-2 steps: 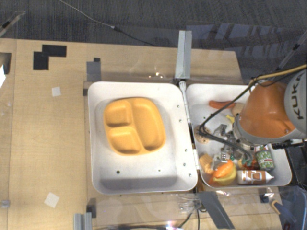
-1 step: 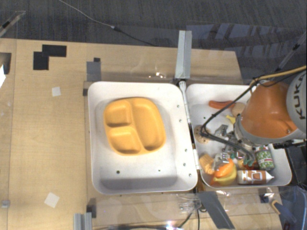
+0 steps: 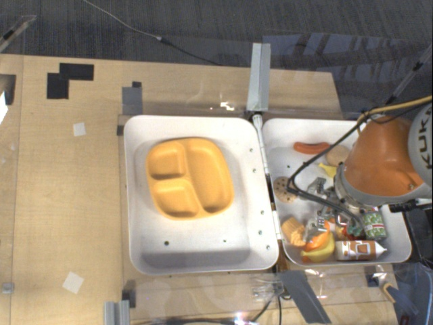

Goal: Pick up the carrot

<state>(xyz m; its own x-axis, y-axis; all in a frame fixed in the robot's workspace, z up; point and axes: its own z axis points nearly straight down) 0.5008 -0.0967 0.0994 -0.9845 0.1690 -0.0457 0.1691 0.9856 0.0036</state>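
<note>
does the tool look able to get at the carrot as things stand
Probably yes. The tool hangs low over the right bin, right by the carrot. But a yellow piece and a bottle crowd it, so a clean grip is doubtful.

Grey arm with orange band, black cables.

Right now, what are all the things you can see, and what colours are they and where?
bins: two, white, side by side on the bench
divided tray: one, yellow, in the left bin
hot dog: one, red, far end of the right bin
cookie: one, brown, right bin's left wall
bottle: one, white and brown, near edge of the right bin
carrot: one, orange, near end of the right bin
pincer: one, dark metal, low over the food pile
arm: one, orange band, from the right
</note>
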